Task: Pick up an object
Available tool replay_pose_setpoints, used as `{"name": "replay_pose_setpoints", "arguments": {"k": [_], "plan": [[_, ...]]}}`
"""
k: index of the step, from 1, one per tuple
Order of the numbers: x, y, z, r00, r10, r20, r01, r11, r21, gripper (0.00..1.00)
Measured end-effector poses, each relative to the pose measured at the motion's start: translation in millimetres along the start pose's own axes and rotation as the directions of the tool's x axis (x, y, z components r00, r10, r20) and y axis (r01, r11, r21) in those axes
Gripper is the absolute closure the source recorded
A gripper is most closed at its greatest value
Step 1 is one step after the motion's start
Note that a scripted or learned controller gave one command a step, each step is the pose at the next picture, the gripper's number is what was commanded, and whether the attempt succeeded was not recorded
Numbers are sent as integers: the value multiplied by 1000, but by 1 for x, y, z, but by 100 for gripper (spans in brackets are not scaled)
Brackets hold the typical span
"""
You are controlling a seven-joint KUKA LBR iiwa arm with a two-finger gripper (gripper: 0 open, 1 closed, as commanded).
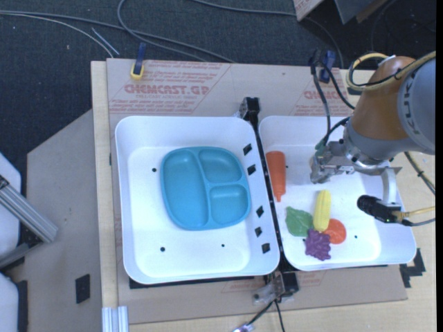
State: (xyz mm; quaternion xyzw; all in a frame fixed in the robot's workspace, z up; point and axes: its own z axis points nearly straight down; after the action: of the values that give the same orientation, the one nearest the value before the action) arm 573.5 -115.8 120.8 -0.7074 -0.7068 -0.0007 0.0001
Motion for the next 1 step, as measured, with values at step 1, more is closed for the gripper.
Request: {"name": "replay_pose_setpoints", "arguments": {"k": [1], "plan": [[-3,3,-44,1000,-1,2,1,1000,-5,100]]}}
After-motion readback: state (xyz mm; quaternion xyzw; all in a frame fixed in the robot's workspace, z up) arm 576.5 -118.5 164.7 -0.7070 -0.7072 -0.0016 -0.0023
